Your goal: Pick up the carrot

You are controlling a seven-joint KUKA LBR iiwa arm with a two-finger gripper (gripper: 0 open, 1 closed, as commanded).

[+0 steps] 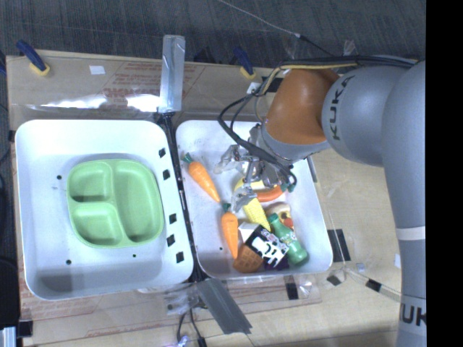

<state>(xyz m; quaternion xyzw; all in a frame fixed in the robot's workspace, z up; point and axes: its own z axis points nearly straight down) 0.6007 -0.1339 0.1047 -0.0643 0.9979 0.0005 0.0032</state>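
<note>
Arm: grey, with an orange band [300, 110] above the wrist; it reaches in from the right and hangs over the far part of the right bin.
Gripper [249, 172]: low inside the right bin, above the toys near its middle; whether it is released or clenched I cannot tell, since the wrist and cables hide it.
Carrot [202, 178]: lies on the floor of the right bin, in its left part, slanted with the green leafy end toward the far left; it is just left of the gripper and apart from it.
Second carrot [230, 231]: nearer in the same bin, lying roughly lengthwise along the left side, its tip pointing near.
Toy pile [268, 233]: near right part of the right bin; yellow, orange and green pieces and a black-and-white one lie crowded together, touching.
Right bin [315, 215]: white, shallow, beside the left bin.
Left bin [36, 186]: white, holds a green divided plate [114, 202] with three compartments, lying flat near its middle.
Tabletop [347, 194]: brown surface carrying both bins, with blue clamps [32, 56] along its far edge.
</note>
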